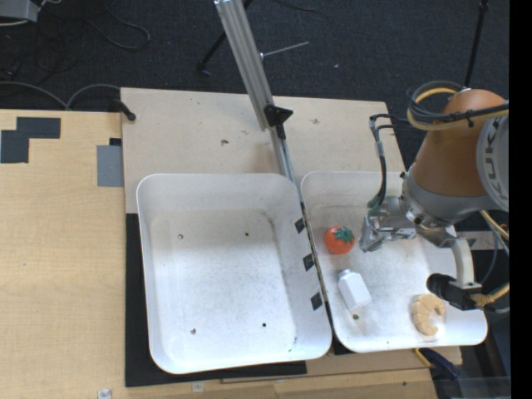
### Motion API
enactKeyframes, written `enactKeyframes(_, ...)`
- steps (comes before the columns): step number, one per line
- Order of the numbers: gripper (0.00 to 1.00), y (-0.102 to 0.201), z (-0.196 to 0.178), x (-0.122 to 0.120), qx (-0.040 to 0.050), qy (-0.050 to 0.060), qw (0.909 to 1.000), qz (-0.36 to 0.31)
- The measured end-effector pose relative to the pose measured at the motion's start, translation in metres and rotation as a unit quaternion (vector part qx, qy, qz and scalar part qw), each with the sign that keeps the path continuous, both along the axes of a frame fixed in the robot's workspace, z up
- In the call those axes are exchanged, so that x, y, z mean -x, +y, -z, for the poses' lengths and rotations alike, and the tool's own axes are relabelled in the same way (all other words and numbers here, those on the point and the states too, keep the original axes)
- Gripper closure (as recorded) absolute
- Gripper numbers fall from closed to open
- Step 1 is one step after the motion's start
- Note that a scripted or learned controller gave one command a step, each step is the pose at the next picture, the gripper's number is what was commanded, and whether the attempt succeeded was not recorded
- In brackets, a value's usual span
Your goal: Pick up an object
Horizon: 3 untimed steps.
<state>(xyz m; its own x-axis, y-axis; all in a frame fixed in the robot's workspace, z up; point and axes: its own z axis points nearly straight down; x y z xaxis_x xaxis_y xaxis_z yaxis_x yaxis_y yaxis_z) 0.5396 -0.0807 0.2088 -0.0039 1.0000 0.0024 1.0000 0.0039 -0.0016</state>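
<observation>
Camera view: tool (pixel 376 236) beside tomato (pixel 338 239), fingertips too blurred to read.

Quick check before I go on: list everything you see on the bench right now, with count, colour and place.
Bins: 2, white, side by side; left bin, right bin.
Tomato-like ball: 1, red-orange with a green top, right bin, near its left wall.
Small block: 1, white, right bin, in front of the ball.
Lumpy piece: 1, tan, right bin, near its front right corner.
Metal rail: 1, silver, slanting from the back down to where the bins meet.
Bench top: 1, light wood, left of the bins.
Arm: 1, grey with an orange band, over the right bin.
Claw: 1, metal, just right of the ball, over the right bin.
</observation>
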Motion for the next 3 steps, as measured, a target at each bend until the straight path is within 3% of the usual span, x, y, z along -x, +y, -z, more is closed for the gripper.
enactKeyframes(1, 1.0, 0.057, 0.004, 0.008, -0.0005, 0.002, 1.0, -0.001)
enactKeyframes(3, 1.0, 0.167, -0.028, 0.026, 0.0003, 0.0, 1.0, -0.001)
